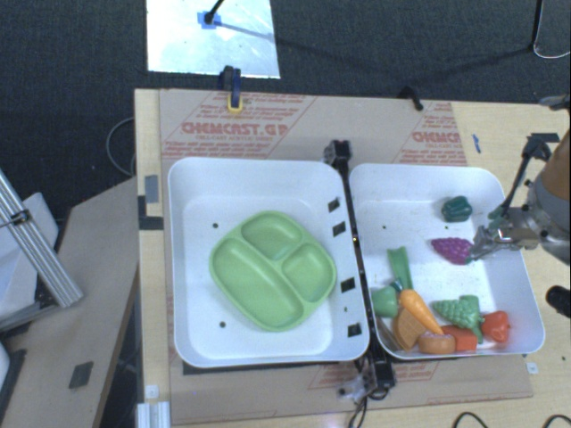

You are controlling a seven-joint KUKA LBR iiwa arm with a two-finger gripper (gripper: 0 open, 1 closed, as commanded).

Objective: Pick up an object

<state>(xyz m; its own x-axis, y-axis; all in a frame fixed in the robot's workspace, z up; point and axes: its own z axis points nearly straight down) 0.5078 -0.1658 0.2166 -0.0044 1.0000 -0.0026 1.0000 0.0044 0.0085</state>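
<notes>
Bench, right bin [419, 190] | gripper [484, 242] just beside purple grapes [452, 250] | jaw opening cannot be told | green divided plate [272, 269] in left bin [254, 181]

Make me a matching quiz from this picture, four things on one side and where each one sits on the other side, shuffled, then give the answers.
Things:
1. green divided plate
2. purple grapes
3. dark green pepper
4. orange carrot

Places:
A. right bin, near its front edge
B. middle of the left bin
C. right bin, towards its back
D. right bin, just beside the gripper

Pairs: 1-B, 2-D, 3-C, 4-A
</notes>
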